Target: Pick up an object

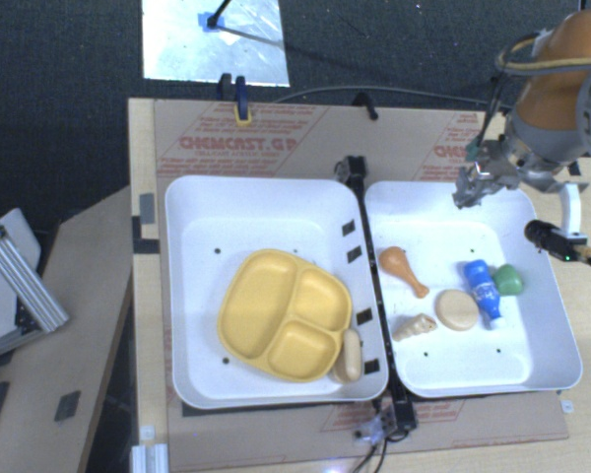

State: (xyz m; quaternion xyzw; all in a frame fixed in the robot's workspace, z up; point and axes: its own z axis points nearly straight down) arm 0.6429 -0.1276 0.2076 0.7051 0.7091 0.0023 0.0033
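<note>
The right bin (443, 372) holds an orange drumstick-shaped toy (404, 269), a blue bottle (483, 289), a green round piece (509, 280), a tan round disc (457, 310) and a small beige shell-like piece (414, 327). My gripper (470, 191) hangs over the bin's far right corner, apart from all of them, up and right of the drumstick. Nothing shows between its fingers.
The left bin (197, 254) carries a yellow divided plate (284, 313) with a beige oblong piece (350, 355) at its right edge. Black clips line the divider (360, 254) between the bins. A shiny sheet (212, 28) lies beyond the bench.
</note>
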